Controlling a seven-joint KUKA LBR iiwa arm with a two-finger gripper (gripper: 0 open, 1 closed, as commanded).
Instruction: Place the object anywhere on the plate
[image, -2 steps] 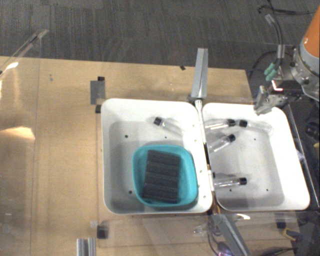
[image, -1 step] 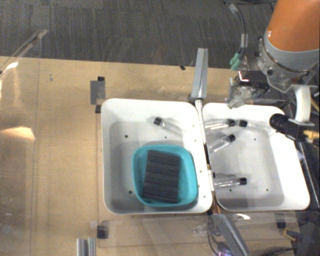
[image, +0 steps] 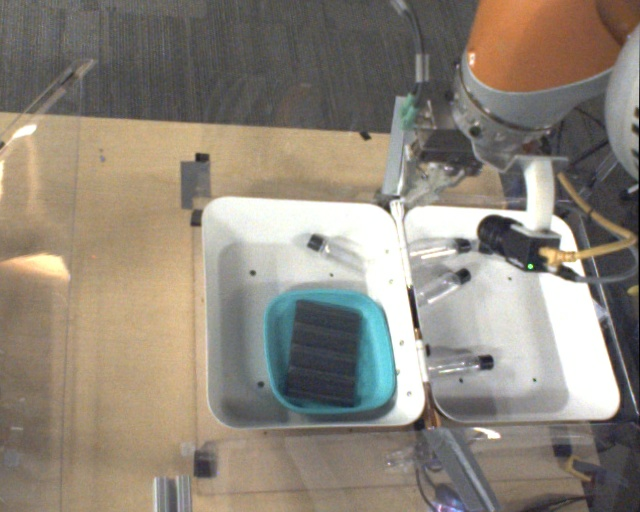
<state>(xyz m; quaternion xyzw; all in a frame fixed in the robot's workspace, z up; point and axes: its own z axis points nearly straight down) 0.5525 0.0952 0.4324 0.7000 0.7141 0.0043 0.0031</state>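
Here the left bin (image: 225, 300) holds a teal plate (image: 378, 340) with a dark ridged block (image: 323, 352) lying on it, and a clear tube with a black cap (image: 332, 249) lies behind the plate. In the right bin (image: 540, 380) lie three more capped tubes (image: 458, 364), apart from one another. The gripper (image: 432, 160) hangs above the bins' far edge; whether it is apart or together cannot be told.

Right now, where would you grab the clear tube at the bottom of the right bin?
Grip the clear tube mid-barrel, coming straight down, fingers across its width. It lies flat, roughly left to right, black cap at its right end, with bare bin floor on both long sides.
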